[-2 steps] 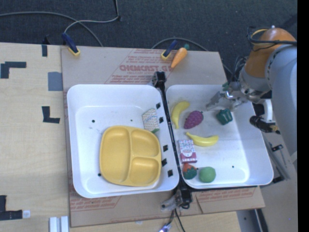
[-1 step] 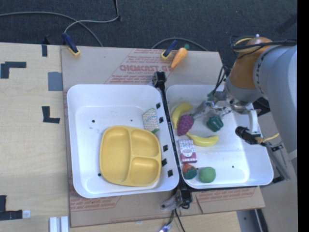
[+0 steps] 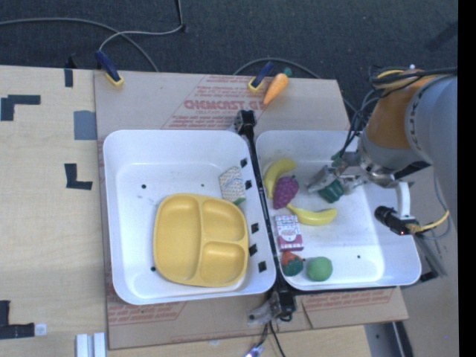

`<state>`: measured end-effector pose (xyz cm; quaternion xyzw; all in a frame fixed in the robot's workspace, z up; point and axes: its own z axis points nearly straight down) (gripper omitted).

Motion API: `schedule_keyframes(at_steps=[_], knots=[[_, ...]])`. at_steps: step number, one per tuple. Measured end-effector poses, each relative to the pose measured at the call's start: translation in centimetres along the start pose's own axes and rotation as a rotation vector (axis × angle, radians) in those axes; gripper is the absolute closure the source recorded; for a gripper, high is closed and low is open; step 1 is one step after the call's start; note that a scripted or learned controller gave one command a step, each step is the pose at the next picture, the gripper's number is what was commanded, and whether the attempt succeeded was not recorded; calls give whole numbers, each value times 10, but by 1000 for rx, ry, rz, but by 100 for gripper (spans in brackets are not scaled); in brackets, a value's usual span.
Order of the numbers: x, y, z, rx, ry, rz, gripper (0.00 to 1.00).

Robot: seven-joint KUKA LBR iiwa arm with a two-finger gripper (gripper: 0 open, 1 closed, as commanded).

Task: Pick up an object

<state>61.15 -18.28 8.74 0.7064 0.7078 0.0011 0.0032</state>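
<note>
The gripper (image 3: 332, 185) hangs low in the right bin (image 3: 372, 270) with a small dark green object (image 3: 332, 191) at its tip; whether its fingers clasp it I cannot tell. Just left of it lie purple grapes (image 3: 285, 190) and two bananas (image 3: 313, 215). Farther left, a yellow tray (image 3: 201, 239) sits in the left bin (image 3: 123, 199). Both bins rest on cardboard (image 3: 186, 103) over dark carpet (image 3: 223, 13).

One fixed camera looks down at a slant on both white bins (image 3: 119, 199), arm (image 3: 416, 125) entering right.
</note>
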Motion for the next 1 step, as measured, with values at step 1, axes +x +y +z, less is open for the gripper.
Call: schedule_keyframes(at_steps=[1], knots=[[0,1,-10,-1,-1,0,100]])
